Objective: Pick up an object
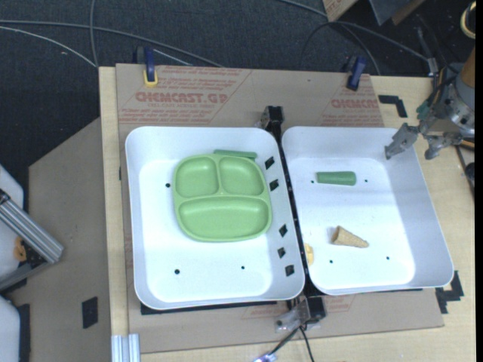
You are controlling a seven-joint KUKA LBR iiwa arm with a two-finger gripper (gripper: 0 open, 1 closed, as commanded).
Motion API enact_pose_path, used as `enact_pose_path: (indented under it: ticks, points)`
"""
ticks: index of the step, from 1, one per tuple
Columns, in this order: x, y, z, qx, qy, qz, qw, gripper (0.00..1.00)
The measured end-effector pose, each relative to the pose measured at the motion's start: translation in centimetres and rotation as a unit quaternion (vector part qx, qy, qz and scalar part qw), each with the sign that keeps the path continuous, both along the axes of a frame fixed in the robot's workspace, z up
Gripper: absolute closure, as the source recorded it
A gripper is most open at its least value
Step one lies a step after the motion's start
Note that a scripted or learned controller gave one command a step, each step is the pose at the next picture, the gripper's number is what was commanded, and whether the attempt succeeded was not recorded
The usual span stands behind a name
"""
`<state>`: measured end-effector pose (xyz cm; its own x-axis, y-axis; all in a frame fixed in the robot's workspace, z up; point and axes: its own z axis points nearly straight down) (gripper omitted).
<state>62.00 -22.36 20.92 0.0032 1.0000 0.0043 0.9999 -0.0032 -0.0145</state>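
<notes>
- Over the far right corner of the right bin (423, 202), we see the gripper (413, 143) hanging above the rim, its two fingers spread apart with nothing between them.
- In that same bin we find two candidates: a green cylinder (336, 178) lying flat toward the back, and a tan cone-shaped piece (349, 237) nearer the front, the two well apart from each other.
- In the left bin (151, 225) sits a green divided plate (223, 197), with a thin green strip (235, 154) just showing behind its far edge.
- We judge that no grasp has begun; the gripper is well apart from every object, so the whole approach and descent remain.
- We think the cylinder is the nearer target, but it may roll from under the fingers if they close along its length instead of across it.
- The cone tapers, so we expect it could squirt out sideways under squeeze, or be missed if the fingers land on its narrow tip.
- The plate is broad and low; we doubt the fingers could span it, and a try at its rim might only push it around.
</notes>
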Motion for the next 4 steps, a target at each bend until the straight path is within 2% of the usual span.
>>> enact_pose_path:
  ticks: [1,3,4]
  points:
    - [0.3,0.1,0.8,-0.0019,-0.007,0.002,1.0,0.0]
    - [1.4,1.2,-8.9,-0.001,-0.005,0.002,1.0,0.0]
    - [1.5,1.2,-12.6,-0.0011,-0.005,0.002,1.0,0.0]
